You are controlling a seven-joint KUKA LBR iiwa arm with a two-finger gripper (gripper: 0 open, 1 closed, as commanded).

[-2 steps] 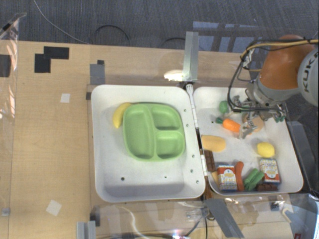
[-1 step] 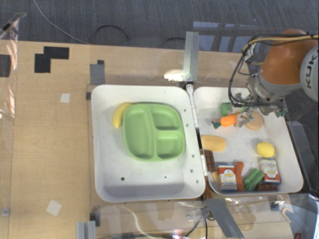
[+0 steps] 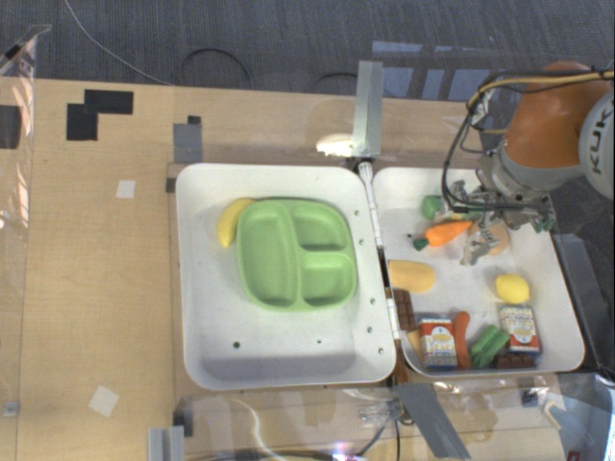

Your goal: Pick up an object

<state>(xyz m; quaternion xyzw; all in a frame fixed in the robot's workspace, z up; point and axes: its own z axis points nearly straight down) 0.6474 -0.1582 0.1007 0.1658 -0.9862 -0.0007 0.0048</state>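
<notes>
My gripper [image 3: 478,242] hangs low over the back of the right bin [image 3: 569,325], under the grey wrist with the orange band. An orange carrot [image 3: 446,232] lies just to its left, close to or touching it. A small green item [image 3: 432,205] sits behind the carrot. A tan potato-like piece [image 3: 411,275] lies near the bin's left wall. A yellow lemon [image 3: 513,288] rests right of centre, in front of the gripper.
At the right bin's front lie two small boxes [image 3: 437,342] [image 3: 519,327], a red sausage [image 3: 462,332], a green vegetable [image 3: 488,345] and a brown bar [image 3: 405,307]. The left bin [image 3: 207,353] holds a green divided plate [image 3: 293,253] with a banana [image 3: 229,221] beside it.
</notes>
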